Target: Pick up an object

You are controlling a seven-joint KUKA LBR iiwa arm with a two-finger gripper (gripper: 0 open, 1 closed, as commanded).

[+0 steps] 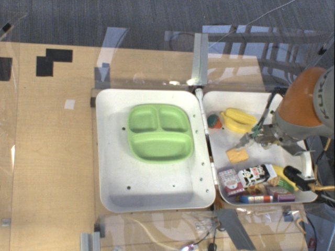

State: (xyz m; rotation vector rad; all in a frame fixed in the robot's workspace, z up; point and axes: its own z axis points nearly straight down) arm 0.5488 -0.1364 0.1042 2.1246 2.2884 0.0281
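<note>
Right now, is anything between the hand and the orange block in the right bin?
Nothing visible. The hand hangs just above the orange block, with bare bin floor between. The bananas lie beyond it, the cartons nearer the camera.

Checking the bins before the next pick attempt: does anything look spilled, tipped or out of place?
Nothing stands out. The green divided plate lies flat in the left bin; the yellow bananas and small packages lie loose inside the right bin, with nothing over a rim.
</note>
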